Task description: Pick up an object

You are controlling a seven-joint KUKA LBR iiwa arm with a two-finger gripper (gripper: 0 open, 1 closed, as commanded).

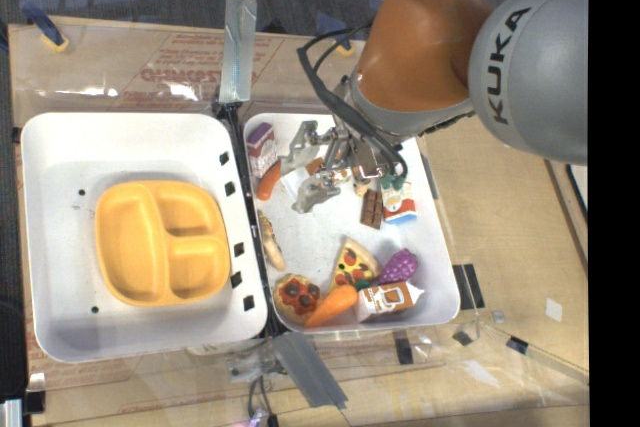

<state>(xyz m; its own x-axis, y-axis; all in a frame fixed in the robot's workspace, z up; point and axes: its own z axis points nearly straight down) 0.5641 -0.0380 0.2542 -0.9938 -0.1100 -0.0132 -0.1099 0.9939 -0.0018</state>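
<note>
Two white bins sit side by side on a bench. Above the right bin [440,255], the gripper [318,177] hangs with fingers spread, holding nothing. Toy foods, including a carrot [332,307], lie unpicked; grasping remains.

— Where is the arm [520,65]?
— Reaching in from the right, its orange band [420,40] above the right-hand bin [440,265].
— And the gripper [315,170]?
— Low over that bin's upper half, metal fingers [305,195] pointing left, apparently spread, nothing visible between them.
</note>
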